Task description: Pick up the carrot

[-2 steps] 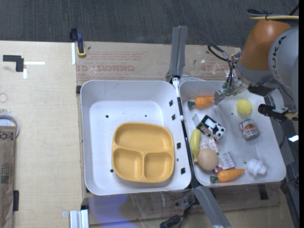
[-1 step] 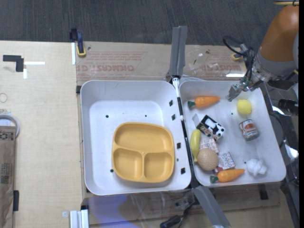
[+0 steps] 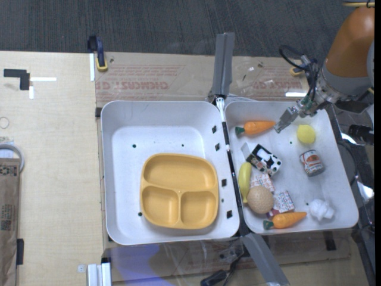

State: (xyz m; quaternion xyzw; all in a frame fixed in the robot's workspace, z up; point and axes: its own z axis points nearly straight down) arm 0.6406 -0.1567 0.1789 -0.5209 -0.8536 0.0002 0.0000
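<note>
Nothing picked yet, as far as I can see. Gripper [image 3: 284, 121] sits in the upper part of the right bin [image 3: 348, 186], tip just beside the right end of the upper carrot [image 3: 257, 126]; carrot lies flat on the bin floor, not between the fingers. Can't tell if the fingers are open or shut, too small and blurred.

A 2nd carrot [image 3: 287, 219] lies at the bin's lower edge, touching the egg-like ball [image 3: 259, 199].

Left to do: close on it and lift.

Room: upper carrot lies near the top wall and the divider w/ the left bin [image 3: 113, 159], so approach from the right is freest. Yellow ball [image 3: 306, 134] is near.
</note>
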